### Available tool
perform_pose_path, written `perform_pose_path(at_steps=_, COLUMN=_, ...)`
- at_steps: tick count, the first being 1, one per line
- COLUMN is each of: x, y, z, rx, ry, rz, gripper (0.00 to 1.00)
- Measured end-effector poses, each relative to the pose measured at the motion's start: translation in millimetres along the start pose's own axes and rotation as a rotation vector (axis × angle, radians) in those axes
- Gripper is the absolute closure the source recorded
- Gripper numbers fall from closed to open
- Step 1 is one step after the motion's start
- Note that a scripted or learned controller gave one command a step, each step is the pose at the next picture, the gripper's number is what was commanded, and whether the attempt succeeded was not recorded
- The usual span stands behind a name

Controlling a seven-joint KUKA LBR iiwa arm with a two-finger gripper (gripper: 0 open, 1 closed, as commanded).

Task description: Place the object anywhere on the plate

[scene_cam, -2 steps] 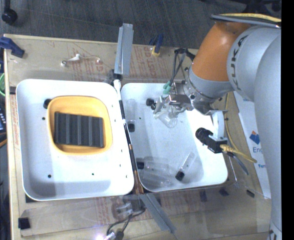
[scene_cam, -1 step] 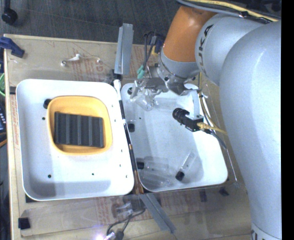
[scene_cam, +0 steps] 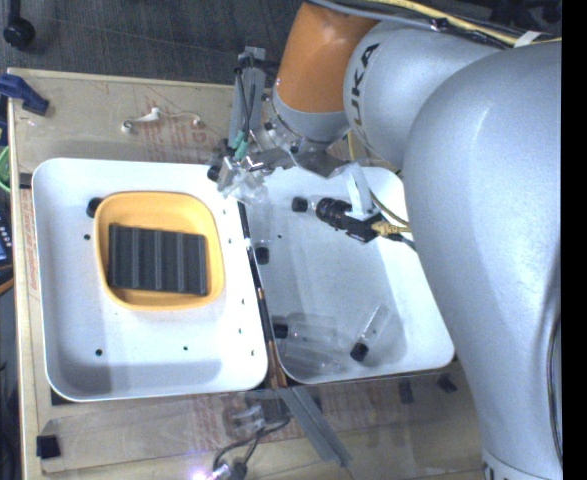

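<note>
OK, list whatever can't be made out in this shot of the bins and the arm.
- End effector: small and blurred at the bins' top edge; what it grips, if anything, can't be told.
- Right bin: its right side is covered by the grey arm.
- Clear object in the right bin: transparent, outline too faint to identify.
- Yellow plate: centre hidden under a dark ribbed block.

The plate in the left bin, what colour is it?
Yellow-orange, with a dark ribbed block lying on it; the plate shows best in the camera view.
</note>
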State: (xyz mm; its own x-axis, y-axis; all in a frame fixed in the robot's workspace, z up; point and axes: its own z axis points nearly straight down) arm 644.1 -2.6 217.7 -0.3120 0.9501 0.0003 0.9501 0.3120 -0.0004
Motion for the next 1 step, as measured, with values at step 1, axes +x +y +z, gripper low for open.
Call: perform_pose_path(at_steps=1, x=0.0, y=0.1, z=-0.1, rx=0.0, ry=0.0, rz=0.0, gripper=0.0)
